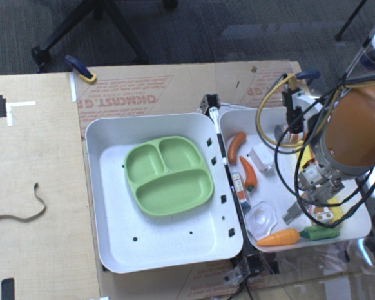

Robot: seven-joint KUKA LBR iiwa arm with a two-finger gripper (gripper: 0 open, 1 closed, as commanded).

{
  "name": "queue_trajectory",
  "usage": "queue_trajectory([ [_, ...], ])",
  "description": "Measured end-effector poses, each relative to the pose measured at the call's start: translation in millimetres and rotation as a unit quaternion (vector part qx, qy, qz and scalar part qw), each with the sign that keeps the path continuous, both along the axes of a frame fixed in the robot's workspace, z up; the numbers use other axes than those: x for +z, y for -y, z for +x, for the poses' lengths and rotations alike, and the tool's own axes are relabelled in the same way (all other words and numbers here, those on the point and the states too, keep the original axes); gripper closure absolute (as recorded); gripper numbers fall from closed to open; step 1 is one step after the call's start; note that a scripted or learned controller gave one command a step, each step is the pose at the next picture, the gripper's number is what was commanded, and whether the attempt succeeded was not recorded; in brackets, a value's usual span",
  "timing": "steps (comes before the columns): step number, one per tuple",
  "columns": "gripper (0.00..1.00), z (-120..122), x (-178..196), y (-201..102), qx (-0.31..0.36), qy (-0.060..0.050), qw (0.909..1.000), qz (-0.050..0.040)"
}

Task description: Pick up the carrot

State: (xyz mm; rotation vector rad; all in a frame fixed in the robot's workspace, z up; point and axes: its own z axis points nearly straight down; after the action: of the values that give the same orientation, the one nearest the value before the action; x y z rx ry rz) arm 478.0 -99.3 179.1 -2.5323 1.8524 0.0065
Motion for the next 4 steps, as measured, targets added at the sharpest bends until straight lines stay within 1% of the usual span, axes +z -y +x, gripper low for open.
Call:
queue_trajectory([
  [1, 0.00, 63.3, 39.8, 102.4, -0.018, 0.002, 0.9998, -0.0001],
  [2, 0.00, 83.9, -51.8, 24.4, -0.077, 0.000, 0.9970, 0.0003],
  [3, 0.00, 6.2, -84.5, -5.0, 0.007, 0.009, 0.9999, -0.0017],
  [4, 1.00, 4.9, -77.0, -8.3, 0.008, 0.005, 0.9999, 0.0007],
])
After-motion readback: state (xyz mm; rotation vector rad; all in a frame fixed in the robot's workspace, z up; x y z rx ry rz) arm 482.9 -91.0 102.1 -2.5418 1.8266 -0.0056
